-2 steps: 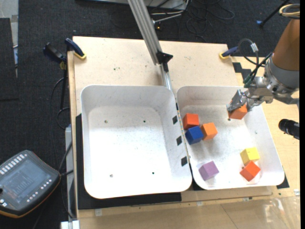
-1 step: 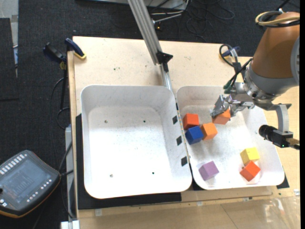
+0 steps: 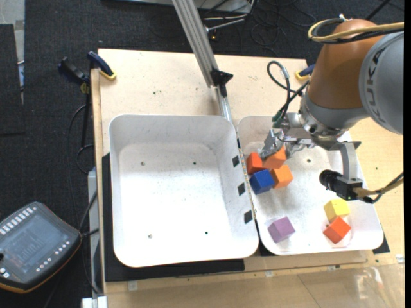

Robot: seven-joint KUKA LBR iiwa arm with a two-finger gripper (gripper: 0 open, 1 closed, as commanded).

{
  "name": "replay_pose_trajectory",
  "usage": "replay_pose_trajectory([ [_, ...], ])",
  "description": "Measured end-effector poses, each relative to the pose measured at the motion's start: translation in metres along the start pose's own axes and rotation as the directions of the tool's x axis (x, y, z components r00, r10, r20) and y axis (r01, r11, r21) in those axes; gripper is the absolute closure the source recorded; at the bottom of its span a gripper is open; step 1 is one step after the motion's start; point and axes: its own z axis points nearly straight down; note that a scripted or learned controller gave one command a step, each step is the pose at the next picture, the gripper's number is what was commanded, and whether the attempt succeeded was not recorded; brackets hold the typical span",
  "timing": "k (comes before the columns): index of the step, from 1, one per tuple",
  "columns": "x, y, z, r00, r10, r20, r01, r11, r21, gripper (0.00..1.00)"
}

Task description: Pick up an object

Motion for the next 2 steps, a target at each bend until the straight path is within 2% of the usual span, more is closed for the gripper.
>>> replay_pose_trajectory([
  [1,0.065,-0.002,0.005,1.0,-0.002,-0.001,0.002,1.0,-0.001,1.0],
  [2,0.116,-0.009,0.003,1.0,-0.001,0.0,0.001,1.0,-0.003,1.0],
])
